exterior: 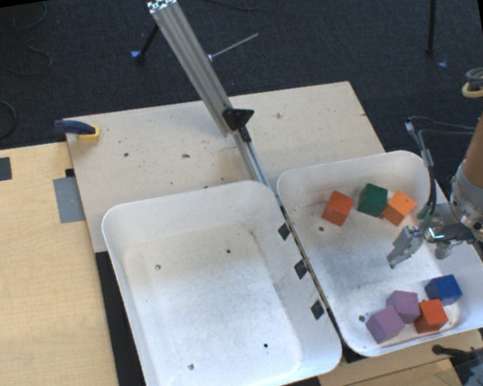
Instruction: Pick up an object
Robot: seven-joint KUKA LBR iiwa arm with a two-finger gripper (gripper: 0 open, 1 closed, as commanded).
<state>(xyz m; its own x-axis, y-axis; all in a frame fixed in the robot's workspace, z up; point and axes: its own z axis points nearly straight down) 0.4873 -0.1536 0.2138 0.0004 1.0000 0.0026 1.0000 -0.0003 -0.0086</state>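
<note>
Hovering over the right bin (349, 175), the pincer (406, 247) looks open with nothing in it, blocks scattered around it.

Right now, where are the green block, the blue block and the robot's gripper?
green block (372, 199): camera view, its top face.
blue block (443, 288): camera view, its top face.
gripper (403, 249): camera view, between its fingertips.

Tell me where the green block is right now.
The green block lies in the right bin, near its far wall, between two orange blocks: one to its left, the other touching its right side.
</note>
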